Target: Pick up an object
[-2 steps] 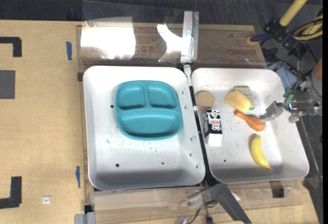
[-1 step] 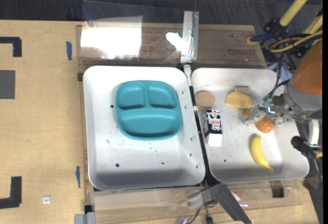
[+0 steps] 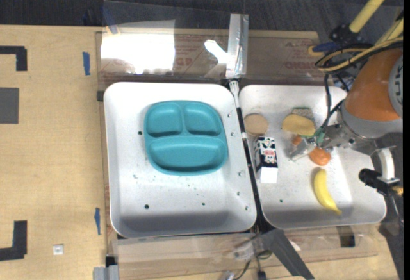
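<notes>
Over the right bin [image 3: 275, 208], claw [image 3: 318, 141] beside an orange ball [image 3: 319, 157] (touching, perhaps).

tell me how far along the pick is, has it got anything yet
Done: the arm has reached into the right bin and the gripper sits low among the items there, next to the small orange object. In hand: nothing visibly lifted; whether the gripper has caught anything cannot be told. Left: grasp and lift. The banana, the carton and the teal tray in the left bin lie untouched.
</notes>
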`<state>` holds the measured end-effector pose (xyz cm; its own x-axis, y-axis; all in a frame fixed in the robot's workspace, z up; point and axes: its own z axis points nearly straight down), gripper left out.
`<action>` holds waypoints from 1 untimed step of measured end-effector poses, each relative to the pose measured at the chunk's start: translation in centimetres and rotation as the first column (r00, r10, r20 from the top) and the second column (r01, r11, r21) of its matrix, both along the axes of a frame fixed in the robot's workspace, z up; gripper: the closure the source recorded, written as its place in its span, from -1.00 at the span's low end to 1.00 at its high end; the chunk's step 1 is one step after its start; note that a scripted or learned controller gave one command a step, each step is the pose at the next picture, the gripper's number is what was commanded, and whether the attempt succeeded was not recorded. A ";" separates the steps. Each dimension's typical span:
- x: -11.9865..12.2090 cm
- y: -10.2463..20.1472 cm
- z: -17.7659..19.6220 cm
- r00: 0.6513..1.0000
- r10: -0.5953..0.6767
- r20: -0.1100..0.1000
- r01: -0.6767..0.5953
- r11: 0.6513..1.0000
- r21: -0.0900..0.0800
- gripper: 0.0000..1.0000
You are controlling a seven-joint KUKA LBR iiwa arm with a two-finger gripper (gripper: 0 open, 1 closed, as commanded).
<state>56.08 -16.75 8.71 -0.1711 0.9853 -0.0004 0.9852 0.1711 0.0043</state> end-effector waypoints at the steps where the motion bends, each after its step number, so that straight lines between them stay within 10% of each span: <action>1: 0.2 -0.1 1.2 1.000 -0.001 0.007 0.001 1.000 -0.002 1.00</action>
<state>56.27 -16.80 9.92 -0.1697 0.9855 -0.0037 0.9854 0.1698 0.0105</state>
